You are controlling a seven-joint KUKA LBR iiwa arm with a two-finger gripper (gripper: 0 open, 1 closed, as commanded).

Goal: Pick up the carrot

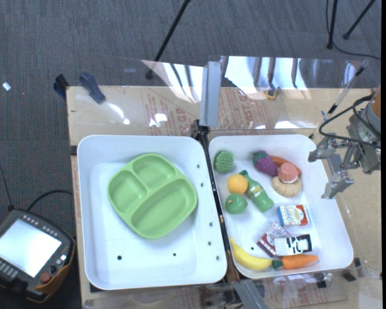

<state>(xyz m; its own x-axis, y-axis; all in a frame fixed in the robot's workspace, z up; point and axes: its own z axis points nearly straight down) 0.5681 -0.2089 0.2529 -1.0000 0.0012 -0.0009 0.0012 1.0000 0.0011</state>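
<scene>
While the carrot (298, 261) lies flat along the near edge of the right bin (345, 237), its orange body pointing right and its green tip to the left, the tool (333, 172) hangs well apart from it, over the far right rim of that same bin. The tool's two fingers (338, 187) stand spread apart with nothing between them, so it grips no object. Between tool and carrot the bin floor shows bare white along the right wall.

Just left of the carrot's green end, a yellow banana (249, 256) curves along the bin's near left corner, its tip touching or almost touching the carrot. Right behind the carrot sit a black and white carton (294, 244) and a red packet (268, 244), both close against it. Farther back lies a small box with a red border (292, 215).

Toward the far half of the bin are a green bottle (259, 194), an orange fruit (237, 184), a green apple (235, 204), a knobbly green piece (224, 161), purple grapes (266, 165) and a tan pastry with a pink top (287, 180), which is the item nearest the tool.

On the worktop (135, 111), the left bin (90, 237) holds a light green divided plate (152, 195), set at a slant.
</scene>
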